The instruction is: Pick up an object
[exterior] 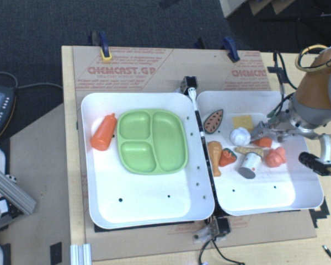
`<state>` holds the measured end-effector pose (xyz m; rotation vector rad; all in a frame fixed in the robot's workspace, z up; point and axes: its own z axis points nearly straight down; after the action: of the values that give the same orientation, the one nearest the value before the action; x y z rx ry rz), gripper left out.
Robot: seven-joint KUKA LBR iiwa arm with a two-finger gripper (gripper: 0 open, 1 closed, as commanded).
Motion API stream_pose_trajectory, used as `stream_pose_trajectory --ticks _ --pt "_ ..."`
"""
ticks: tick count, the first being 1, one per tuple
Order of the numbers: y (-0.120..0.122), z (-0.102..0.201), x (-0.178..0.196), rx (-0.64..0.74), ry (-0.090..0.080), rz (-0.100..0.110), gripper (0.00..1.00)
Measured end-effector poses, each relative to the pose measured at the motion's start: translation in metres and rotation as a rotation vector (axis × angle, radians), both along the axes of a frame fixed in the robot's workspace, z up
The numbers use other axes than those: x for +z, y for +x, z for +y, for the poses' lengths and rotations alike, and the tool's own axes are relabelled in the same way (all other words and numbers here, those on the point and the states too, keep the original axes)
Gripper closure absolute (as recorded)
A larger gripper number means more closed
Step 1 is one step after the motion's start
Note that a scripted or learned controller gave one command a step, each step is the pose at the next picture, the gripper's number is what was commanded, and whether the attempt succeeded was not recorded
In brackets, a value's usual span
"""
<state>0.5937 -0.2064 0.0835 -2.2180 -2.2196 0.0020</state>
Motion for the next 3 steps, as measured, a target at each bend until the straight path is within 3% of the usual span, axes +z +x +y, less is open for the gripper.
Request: stream_pose_trajectory --ticks 1,3 --pt "0.001 -0.001 0.012 0.000 -0.002 -0.004 1.00" --pt "0.017 0.003 0.111 0.001 -0.005 -0.011 1.00"
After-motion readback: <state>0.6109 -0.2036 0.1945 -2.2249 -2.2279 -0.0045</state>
